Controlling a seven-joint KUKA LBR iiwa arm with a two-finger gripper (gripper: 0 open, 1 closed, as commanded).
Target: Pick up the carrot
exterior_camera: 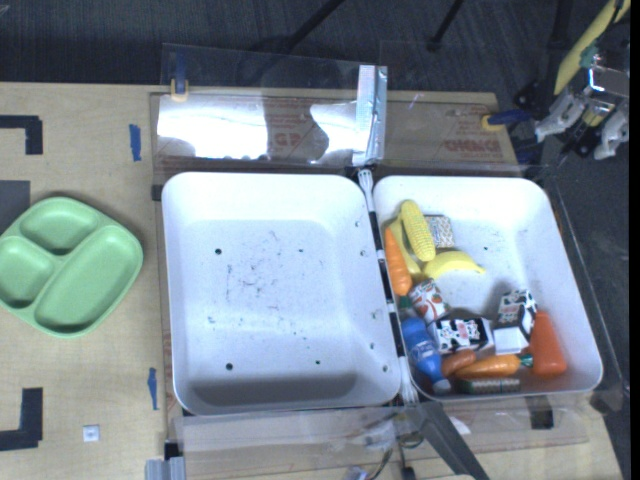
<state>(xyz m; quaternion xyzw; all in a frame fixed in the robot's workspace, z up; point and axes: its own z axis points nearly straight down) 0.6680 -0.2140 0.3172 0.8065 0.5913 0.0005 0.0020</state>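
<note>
The gripper [588, 116] hangs at the upper right, beyond the far right corner of the right bin [560, 238] and well apart from everything inside it. At that spot it is small and blurred, so whether it is apart or together cannot be told, and nothing can be seen in it.

The carrot [547, 343] lies in the right bin near its front right corner, its narrow end pointing toward the far wall and touching a small cow-patterned carton [516, 308]. Just left of it, a long orange piece [488, 365] lies across the front of the bin. Another orange piece [397, 264] runs along the bin's left wall, beside an ear of corn [417, 230] and a yellow piece [455, 264]. A blue bottle [421, 350] sits in the front left corner, next to a second cow-patterned carton [461, 333].

The left bin [190, 208] sits just beside the right one. A green divided plate [66, 264] rests on the surface [80, 138] to its left.
</note>
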